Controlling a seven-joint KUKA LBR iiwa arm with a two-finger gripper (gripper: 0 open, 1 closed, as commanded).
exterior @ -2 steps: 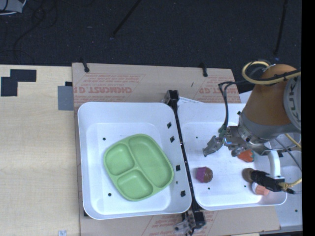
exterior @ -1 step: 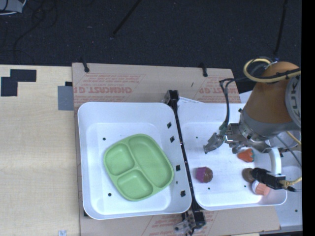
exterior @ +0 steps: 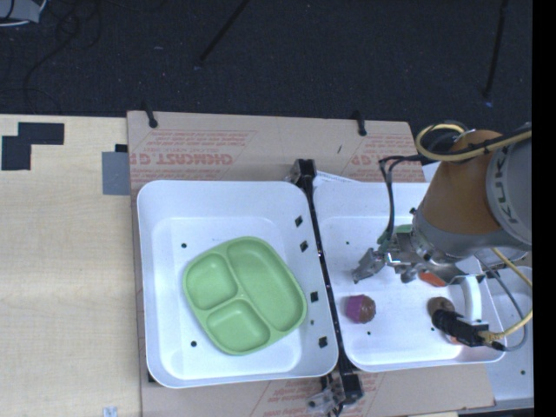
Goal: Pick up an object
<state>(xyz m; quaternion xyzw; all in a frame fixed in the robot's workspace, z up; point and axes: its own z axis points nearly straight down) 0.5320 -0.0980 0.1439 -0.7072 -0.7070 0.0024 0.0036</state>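
A dark purple, roundish object (exterior: 360, 307) lies on the floor of the right bin (exterior: 365, 207), near its front left. My gripper (exterior: 382, 274) hangs over the middle of that bin, just up and to the right of the purple object and apart from it. It is open, with nothing between its fingers. A small orange-red object (exterior: 432, 277) peeks out from under the wrist to the gripper's right. A brown object (exterior: 440, 306) lies a little in front of that one, partly hidden by the arm.
The left bin (exterior: 165, 207) holds a light green divided plate (exterior: 243, 294) with three compartments. A black divider (exterior: 317, 268) runs between the two bins. The arm's bulk covers the right bin's right side.
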